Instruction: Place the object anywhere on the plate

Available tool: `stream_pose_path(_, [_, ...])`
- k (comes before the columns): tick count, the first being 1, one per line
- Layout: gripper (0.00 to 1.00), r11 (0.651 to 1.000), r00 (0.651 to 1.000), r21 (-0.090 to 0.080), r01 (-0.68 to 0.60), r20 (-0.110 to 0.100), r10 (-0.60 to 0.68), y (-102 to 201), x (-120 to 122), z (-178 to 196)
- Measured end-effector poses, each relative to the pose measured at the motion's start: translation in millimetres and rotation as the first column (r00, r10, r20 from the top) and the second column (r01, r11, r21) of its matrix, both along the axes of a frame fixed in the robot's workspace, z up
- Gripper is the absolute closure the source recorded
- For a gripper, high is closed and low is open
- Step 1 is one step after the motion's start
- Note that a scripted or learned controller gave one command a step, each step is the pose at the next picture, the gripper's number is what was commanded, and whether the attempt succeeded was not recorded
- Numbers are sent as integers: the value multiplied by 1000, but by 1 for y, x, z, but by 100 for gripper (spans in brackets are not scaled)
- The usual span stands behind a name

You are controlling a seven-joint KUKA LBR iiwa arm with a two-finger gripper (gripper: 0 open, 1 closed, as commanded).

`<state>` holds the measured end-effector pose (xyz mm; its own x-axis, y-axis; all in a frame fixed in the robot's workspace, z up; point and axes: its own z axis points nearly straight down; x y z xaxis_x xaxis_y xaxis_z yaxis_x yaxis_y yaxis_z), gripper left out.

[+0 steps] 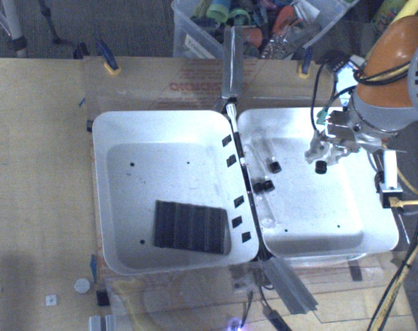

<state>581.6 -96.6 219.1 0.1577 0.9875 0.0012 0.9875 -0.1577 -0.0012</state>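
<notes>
A dark ribbed rectangular plate lies flat in the front part of the left bin. In the right bin, near its left wall, sit two small dark objects: one farther back and one closer to the front. My gripper hangs over the right bin's back right area, to the right of those objects and apart from them. A small dark spot shows at its lower tip; what it is cannot be made out.
A central divider with black clips separates the two bins. Behind the bench stands a clear tub of colourful items. Cables loop near the wrist. Small bits lie on the bench at the front left.
</notes>
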Motion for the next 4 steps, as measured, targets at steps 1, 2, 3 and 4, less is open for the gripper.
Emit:
stream_pose_path(1, [100, 942, 942, -2, 337, 0, -337, 66, 40, 52])
stream_pose_path(2, [100, 903, 903, -4, 430, -5, -430, 120, 75, -35])
stream_pose_path(3, [100, 975, 975, -2, 223, 1, -223, 189, 85, -35])
stream_pose_path(4, [100, 999, 999, -1, 52, 1, -52, 323, 84, 85])
